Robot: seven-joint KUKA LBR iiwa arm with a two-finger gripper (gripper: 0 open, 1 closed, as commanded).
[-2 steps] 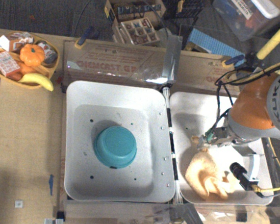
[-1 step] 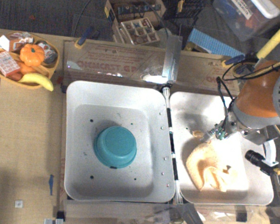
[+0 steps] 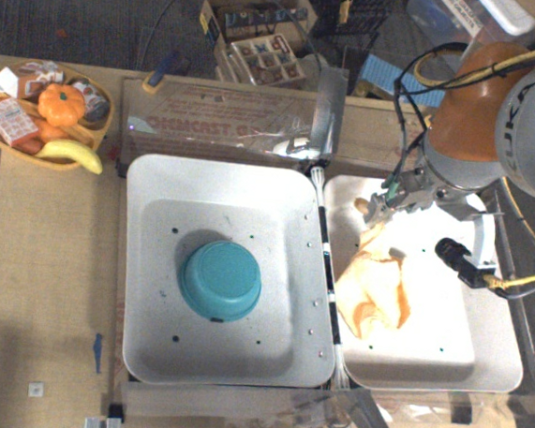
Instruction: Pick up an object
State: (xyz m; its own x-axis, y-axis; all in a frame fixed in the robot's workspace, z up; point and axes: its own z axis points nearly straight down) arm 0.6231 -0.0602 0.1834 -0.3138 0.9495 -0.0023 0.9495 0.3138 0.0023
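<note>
A pale yellow and orange cloth [image 3: 380, 290] lies crumpled in the right white bin [image 3: 442, 352], left of its middle. Its upper end narrows to a point right under my gripper [image 3: 379, 210], which hangs over the bin's far left part. Cloth and gripper look to be touching, but the contact is too small to make out. A teal bowl [image 3: 222, 280] sits upside down in the middle of the left bin [image 3: 156, 198].
A black fitting with a yellow cable [image 3: 461, 258] hangs from the arm over the right bin. A dish of toy fruit [image 3: 43, 126] stands on the bench at far left. Boxes and clutter lie behind the bins.
</note>
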